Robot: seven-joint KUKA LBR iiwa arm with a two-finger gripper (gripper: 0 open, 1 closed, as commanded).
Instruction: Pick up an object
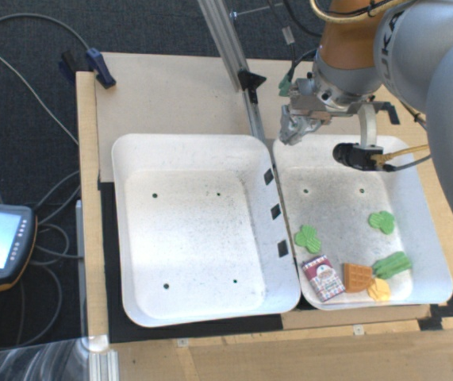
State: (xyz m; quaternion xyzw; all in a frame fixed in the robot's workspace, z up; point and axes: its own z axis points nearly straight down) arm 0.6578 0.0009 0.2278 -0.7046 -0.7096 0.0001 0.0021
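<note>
Gripper [292, 129] hangs over right bin's [416, 205] far-left corner, finger state impossible to tell, nothing visibly held; small green toy [307, 237] lies near the bin's left wall, likely light, soft, best pinched across its narrow middle.

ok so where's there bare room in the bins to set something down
The left bin has bare floor wall to wall. In the right bin, the middle is free, between the gripper and the green pieces. Its near edge is crowded: small carton, orange block, green toy.
</note>
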